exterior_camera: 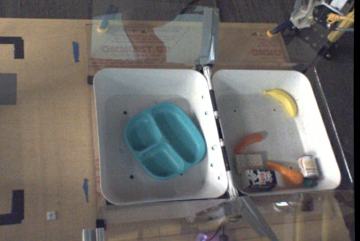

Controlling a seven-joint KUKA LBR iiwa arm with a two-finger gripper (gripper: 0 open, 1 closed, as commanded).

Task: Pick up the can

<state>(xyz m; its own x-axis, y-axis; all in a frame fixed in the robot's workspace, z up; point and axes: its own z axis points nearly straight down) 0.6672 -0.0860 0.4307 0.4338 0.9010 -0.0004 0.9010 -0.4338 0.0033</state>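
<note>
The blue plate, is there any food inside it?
No food shows in the teal plate in the left bin; its three sections look bare. What lies under the plate is covered.

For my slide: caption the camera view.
Can in the right bin's near corner beside carrots, banana at the far side; teal tray in left bin.

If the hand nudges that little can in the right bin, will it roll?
Probably not: the can seems upright, so it may slide or tip. It looks small, likely light. The orange carrot beside it could block it.
</note>
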